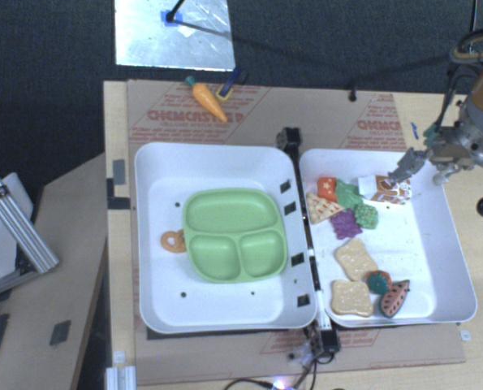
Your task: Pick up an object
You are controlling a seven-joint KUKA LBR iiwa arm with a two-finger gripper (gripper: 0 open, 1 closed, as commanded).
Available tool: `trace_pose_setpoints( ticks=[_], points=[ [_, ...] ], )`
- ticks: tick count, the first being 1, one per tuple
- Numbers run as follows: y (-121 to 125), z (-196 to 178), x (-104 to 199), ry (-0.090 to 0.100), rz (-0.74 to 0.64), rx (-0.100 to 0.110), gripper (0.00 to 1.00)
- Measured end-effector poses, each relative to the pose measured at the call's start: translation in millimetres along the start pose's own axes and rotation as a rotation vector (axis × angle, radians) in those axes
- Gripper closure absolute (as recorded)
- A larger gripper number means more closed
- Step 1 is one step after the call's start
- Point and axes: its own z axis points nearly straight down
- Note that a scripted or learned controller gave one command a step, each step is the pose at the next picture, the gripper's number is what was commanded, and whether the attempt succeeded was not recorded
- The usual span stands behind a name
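The pincer (407,167) hangs over the right bin's (456,287) upper right corner, nothing visibly between its fingers; whether they are apart I cannot tell. A small patterned item (392,190) lies just beneath. Best to descend straight, centre on that piece, and avoid the crowded toys (348,210) to its left.

Arm (476,132) from right, hand (407,167) angled down

gripper (406,167) above right bin (444,242) far edge, near toy food; green tray (233,234) in left bin (156,218).
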Motion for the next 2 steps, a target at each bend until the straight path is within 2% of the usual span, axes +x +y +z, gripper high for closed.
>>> trace_pose_setpoints(
  ticks=[1, 2],
  points=[
    [2, -7, 0, -0.002, -0.002, -0.011, 0.00],
    [3, 42, 10, -0.001, -0.005, -0.008, 0.00]
  ],
)
